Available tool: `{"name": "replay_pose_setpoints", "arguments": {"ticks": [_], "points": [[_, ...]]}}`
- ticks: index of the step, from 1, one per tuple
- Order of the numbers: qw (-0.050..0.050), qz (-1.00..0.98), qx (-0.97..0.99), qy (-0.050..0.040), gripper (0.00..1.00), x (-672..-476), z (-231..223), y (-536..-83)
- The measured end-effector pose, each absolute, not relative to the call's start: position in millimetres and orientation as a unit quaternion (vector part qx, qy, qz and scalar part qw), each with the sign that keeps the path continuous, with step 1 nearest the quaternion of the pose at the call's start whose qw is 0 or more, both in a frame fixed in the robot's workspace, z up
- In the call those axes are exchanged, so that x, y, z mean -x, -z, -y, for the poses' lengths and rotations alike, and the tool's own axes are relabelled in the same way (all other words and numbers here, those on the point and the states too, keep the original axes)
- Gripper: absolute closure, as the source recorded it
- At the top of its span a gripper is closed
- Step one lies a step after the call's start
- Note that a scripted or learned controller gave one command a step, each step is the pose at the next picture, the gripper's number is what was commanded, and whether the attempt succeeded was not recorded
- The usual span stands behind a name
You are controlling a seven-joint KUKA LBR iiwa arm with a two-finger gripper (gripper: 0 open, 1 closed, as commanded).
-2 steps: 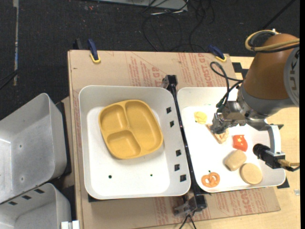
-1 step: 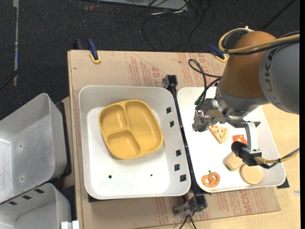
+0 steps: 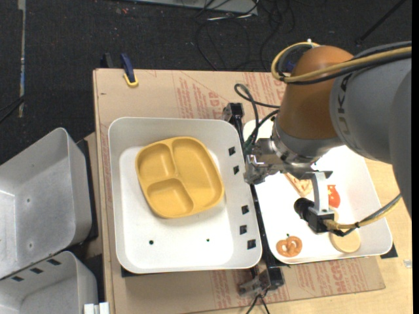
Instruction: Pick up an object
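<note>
In the left bin (image 3: pixel 124 241) lies a yellow divided plate (image 3: pixel 178 175), with three compartments. The right bin (image 3: pixel 374 198) holds a brown pretzel (image 3: pixel 289 245) near its front edge. A tan round disc (image 3: pixel 345 242) lies at the front right, with a small orange-red piece (image 3: pixel 333 197) behind it. A striped wedge (image 3: pixel 300 186) shows partly under the arm. My gripper (image 3: pixel 256 167) hangs below the orange-banded wrist, over the left rim of the right bin, near the divide between the bins. The wrist hides much of the right bin's back half.
Grey plastic tubs (image 3: pixel 36 188) stand off the bench to the left. A clamp with a yellow tip (image 3: pixel 129 74) sits at the bench's back left corner. Cables (image 3: pixel 245 100) run along the back between the bins.
</note>
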State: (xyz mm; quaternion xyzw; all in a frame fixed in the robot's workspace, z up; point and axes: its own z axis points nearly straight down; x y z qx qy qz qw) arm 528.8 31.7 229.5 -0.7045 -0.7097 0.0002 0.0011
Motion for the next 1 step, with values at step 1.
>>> {"name": "replay_pose_setpoints", "arguments": {"ticks": [1], "points": [[0.0, 0.71, 0.704, 0.0012, 1.0, -534.7, -85.2, -239.5]]}}
